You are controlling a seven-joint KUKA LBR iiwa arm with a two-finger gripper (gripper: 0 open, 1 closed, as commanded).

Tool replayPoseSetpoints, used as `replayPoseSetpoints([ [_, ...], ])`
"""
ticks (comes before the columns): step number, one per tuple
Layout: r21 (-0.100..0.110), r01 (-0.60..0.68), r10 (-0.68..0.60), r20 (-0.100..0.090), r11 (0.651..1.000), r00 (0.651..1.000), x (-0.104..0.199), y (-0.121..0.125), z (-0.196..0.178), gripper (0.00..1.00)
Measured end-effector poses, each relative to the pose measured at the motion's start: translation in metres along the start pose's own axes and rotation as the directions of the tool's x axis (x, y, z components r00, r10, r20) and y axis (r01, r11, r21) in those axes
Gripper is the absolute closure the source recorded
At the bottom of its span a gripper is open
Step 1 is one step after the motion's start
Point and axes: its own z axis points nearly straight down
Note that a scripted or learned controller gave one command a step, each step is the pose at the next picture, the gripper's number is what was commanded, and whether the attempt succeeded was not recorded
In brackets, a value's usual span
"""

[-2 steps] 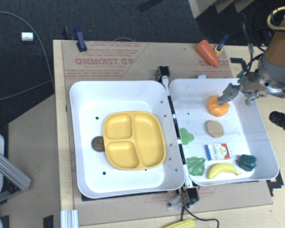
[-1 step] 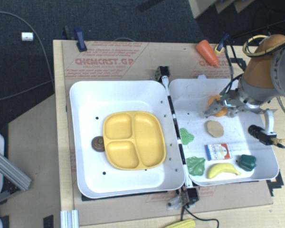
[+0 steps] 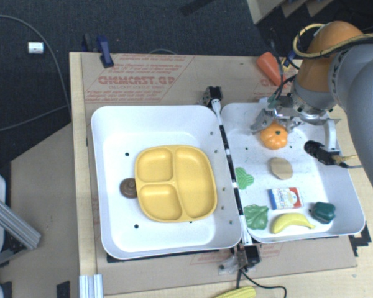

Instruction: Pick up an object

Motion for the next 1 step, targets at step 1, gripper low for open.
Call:
replayPoseSetpoints([
  [1,-0.002,0.001,-0.001,0.002,1.000,1.000,-0.0005,0.0004,-0.0104,1.00],
])
